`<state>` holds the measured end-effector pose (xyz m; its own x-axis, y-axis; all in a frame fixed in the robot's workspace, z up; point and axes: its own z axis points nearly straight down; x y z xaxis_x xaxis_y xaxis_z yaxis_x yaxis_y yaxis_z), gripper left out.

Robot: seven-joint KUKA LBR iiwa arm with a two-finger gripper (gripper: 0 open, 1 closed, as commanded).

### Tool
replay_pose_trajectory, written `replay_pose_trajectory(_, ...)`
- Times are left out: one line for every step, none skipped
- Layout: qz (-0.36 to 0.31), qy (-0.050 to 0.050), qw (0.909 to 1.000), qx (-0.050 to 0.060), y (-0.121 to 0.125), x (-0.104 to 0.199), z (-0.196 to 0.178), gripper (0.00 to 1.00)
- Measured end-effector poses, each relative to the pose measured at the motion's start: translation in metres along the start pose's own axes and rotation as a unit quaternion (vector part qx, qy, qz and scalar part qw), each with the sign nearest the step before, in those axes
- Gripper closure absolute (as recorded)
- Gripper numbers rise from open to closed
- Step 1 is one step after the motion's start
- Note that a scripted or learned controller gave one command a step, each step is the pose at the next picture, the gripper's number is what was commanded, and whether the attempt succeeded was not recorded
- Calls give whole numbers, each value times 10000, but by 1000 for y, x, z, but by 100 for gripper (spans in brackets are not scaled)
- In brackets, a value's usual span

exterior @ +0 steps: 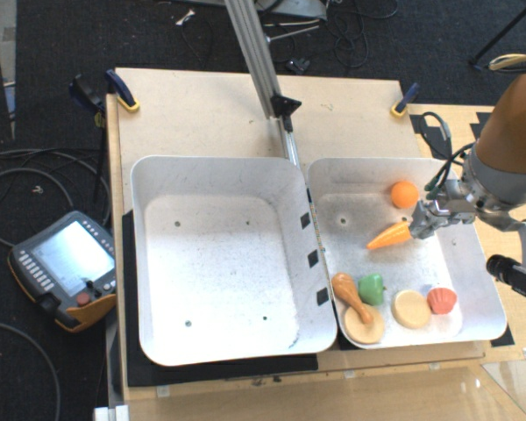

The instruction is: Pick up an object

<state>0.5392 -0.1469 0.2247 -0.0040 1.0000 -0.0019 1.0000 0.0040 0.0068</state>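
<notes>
jaws at carrot's (388,235) thick end, opening unclear

Single fixed camera above bench (245,103), looking down at slant on both bins (219,253).

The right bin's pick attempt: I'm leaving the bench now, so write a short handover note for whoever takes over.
Gripper: low in the right white bin, at the wide end of the orange cone-shaped carrot toy; a grip can't be confirmed.
Nearby: orange ball. Front edge: tan wooden spoon, green toy, beige disc, red toy.
Done: approach.
Left: confirm grasp, lift.
</notes>
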Motion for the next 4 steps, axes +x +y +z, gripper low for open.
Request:
replay_pose_trajectory(6, -5, 10000, -3, 4, -9, -59, 100)
replay_pose_trajectory(-16, 10, 10000, 23, 13, 40, -61, 100)
replay_pose_trajectory(-20, 15, 10000, 23, 27, 96, -61, 100)
replay_pose_trajectory(-15, 14, 10000, 45, 32, 141, -48, 100)
